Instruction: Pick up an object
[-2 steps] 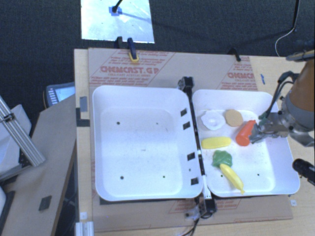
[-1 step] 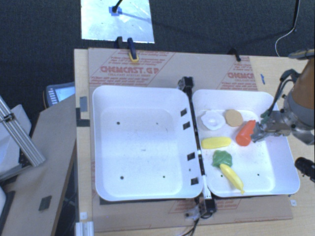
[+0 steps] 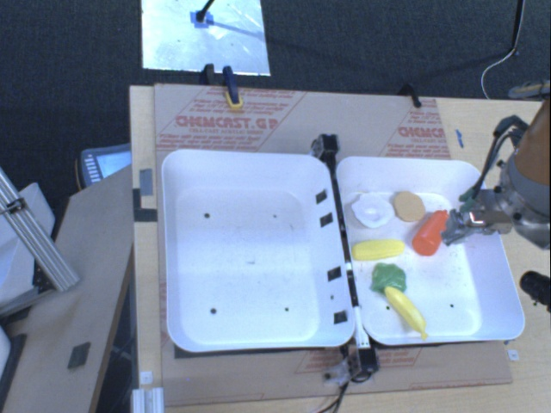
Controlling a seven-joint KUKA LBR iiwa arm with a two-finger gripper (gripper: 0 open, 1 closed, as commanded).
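End effector (image 3: 454,229) low over the right bin (image 3: 495,321), its grip state unclear, tip just beside an orange toy carrot (image 3: 428,233), yellow corn cob (image 3: 377,249) and banana (image 3: 405,311) nearby

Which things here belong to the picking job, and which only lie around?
Job: gripper; orange carrot; yellow corn; banana; green piece; tan disc; white cup; right bin.
Around: left bin; blue clamp; cardboard sheet.
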